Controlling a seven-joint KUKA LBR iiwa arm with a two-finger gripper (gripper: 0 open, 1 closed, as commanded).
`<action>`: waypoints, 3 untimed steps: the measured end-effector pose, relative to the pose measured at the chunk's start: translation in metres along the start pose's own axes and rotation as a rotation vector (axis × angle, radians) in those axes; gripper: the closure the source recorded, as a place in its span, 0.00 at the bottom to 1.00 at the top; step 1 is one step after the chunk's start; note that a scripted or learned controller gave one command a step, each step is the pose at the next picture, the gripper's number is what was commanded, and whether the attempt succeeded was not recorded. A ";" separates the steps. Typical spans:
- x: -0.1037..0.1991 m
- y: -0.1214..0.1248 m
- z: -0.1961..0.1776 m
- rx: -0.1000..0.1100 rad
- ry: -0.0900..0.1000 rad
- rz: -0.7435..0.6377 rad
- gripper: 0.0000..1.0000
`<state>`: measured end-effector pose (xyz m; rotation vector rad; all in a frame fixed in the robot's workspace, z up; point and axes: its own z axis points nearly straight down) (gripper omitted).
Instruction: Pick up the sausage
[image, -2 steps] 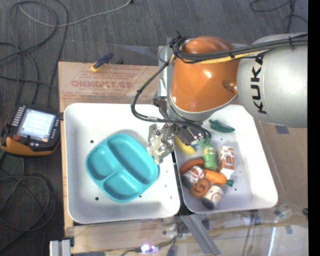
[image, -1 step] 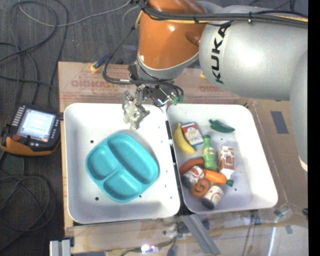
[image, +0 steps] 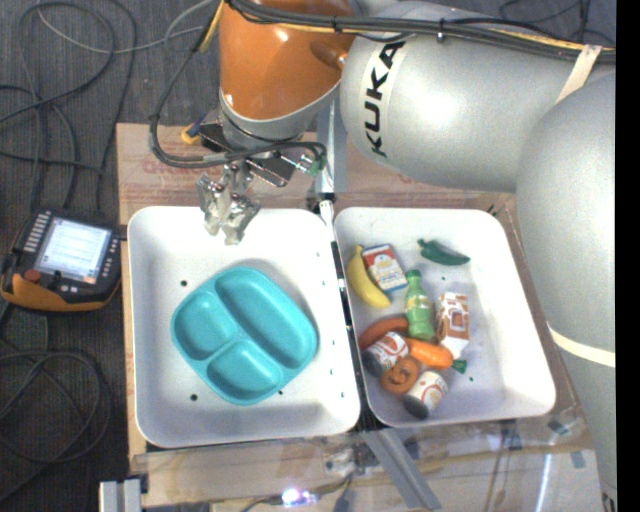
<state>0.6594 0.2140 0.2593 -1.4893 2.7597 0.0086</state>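
The sausage (image: 381, 329) lies partly hidden under the green bottle (image: 418, 306) and a can (image: 389, 352). The arm (image: 470, 100) is cut off by the top and right edges. The can's label is too small to read.
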 end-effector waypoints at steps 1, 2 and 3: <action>-0.011 -0.004 0.028 -0.001 0.001 -0.364 1.00; -0.016 0.001 0.020 -0.002 -0.001 -0.746 1.00; -0.022 0.004 0.031 -0.003 0.000 -1.020 1.00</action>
